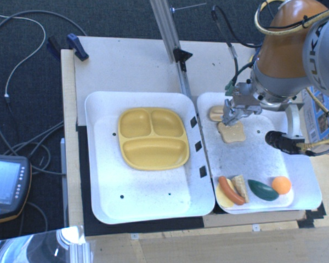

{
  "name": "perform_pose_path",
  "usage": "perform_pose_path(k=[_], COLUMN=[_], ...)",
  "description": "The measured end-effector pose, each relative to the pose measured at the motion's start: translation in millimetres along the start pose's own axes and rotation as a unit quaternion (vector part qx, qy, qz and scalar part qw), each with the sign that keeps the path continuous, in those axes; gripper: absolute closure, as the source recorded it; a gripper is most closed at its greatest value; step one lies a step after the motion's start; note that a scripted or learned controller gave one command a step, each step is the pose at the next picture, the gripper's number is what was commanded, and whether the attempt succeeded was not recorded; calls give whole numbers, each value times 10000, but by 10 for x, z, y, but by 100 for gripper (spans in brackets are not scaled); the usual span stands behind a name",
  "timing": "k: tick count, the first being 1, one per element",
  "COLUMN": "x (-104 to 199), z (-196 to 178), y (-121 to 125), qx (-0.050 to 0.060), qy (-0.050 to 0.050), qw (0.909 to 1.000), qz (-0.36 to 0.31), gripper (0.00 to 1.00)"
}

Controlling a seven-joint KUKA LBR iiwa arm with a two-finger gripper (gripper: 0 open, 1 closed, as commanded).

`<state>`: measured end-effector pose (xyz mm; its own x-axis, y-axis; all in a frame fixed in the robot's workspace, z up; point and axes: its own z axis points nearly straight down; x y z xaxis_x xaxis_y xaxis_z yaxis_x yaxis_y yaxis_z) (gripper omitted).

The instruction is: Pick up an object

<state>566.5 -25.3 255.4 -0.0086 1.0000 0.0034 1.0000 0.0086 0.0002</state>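
The pick looks barely begun: the grey two-finger gripper (232, 118) sits low over a pale tan bread-like slice (232, 133) in the right white bin (301, 163), nothing lifted; its grasp I cannot tell; a hot dog (230, 190), green vegetable (262, 189) and orange ball (282, 184) line that bin's near edge; the left white bin (104, 196) holds a yellow divided plastic plate (152, 138).
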Motion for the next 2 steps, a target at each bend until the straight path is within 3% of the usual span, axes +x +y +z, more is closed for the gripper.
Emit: perform_pose_path(k=[2], x=[1092], z=[53], y=[156], qx=[-2], qy=[-8], qw=[10000], qz=[10], gripper=[100])
